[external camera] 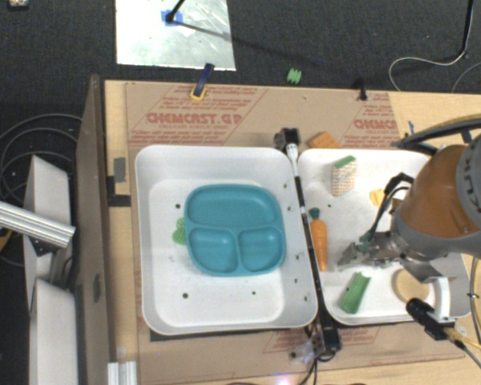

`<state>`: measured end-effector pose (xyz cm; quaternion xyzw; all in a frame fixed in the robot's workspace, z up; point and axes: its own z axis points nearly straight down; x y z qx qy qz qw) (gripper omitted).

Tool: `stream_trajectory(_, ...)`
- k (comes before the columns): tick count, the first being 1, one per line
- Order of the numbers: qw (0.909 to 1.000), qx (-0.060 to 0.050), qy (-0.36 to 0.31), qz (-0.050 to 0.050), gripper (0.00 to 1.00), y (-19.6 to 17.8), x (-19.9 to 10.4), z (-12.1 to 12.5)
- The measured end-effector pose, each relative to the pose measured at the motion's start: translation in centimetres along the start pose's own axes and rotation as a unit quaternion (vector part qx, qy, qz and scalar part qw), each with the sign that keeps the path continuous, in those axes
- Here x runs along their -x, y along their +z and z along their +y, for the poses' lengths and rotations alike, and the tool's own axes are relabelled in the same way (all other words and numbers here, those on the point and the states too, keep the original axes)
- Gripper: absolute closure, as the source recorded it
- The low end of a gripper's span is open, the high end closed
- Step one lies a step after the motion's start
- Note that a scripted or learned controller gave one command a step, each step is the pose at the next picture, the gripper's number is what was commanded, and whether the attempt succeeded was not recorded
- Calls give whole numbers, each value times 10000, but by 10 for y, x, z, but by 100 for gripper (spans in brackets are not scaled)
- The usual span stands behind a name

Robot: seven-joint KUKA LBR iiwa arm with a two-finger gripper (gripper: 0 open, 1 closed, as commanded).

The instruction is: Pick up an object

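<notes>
In the right bin (361, 155) lie a toy carrot (318, 243) along the left wall, a green block (354, 292) near the front, and a pale sponge-like block with a green top (344, 175) at the back. A small yellow piece (376, 197) shows beside the arm. My gripper (357, 252) hangs low over the bin floor, just right of the carrot and above the green block. The arm's grey and orange wrist (437, 207) covers the right part of the bin.
The left bin (160, 215) holds a teal divided plate (232, 228) with a small green thing (179, 232) at its left edge. A black divider (302, 215) runs between the bins. An orange piece (322, 140) lies behind the right bin. Cables hang at the right.
</notes>
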<state>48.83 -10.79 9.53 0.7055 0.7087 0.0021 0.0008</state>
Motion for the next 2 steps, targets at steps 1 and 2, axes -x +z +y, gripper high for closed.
stream_trajectory(1,10000,12,26,-32,0,-21,51,34)
stream_trajectory(2,10000,16,-25,-11,0,12,29,125)
